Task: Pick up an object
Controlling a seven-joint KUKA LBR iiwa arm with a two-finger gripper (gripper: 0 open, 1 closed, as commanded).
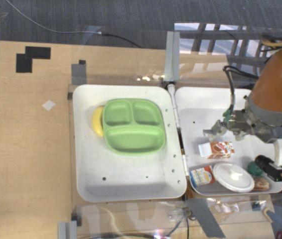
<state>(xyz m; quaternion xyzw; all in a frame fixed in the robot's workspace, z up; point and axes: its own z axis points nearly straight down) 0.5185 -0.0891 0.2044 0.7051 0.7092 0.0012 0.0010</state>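
Note:
My gripper [216, 130] hangs over the middle of the right bin [196, 103], at the end of the grey and orange arm reaching in from the right. Just below it lies a small white and red packet [215, 149], apart from it, and nothing shows in the gripper's grasp. Along the bin's front edge sit a small container with a blue and red label [202, 176], a white bowl [234, 177], a green thing [254, 169] and a brown thing [261, 184].
The left bin [126, 183] holds a green divided tray [132, 125] with a yellow banana [97, 121] tucked under its left edge. A metal post [172, 56] stands behind the seam between the bins. The arm covers the right bin's right side.

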